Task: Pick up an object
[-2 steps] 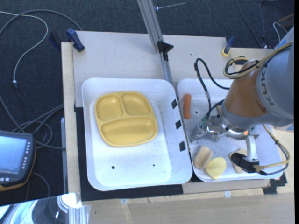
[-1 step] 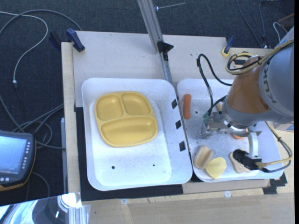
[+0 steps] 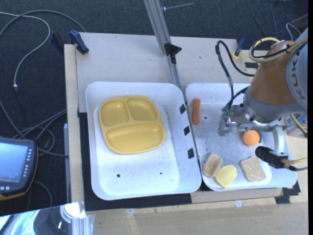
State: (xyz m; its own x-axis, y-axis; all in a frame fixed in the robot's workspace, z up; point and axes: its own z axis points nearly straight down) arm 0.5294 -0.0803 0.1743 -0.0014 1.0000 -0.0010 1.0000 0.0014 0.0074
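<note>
The gripper [image 3: 229, 125] hangs over the right bin [image 3: 210, 93], just left of the orange ball [image 3: 251, 137]; whether it is spread or closed cannot be told. A hot dog [image 3: 195, 111] lies beyond the gripper by the bin's left wall. Toward the bin's near rim from the ball sit a bread roll [image 3: 212, 164], a yellow piece [image 3: 226, 176] and a cracker [image 3: 253, 169]. Bare floor lies between ball and hot dog.

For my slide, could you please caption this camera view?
Grey KUKA arm's gripper above right white bin beside small orange ball; yellow divided plate in left white bin.
</note>
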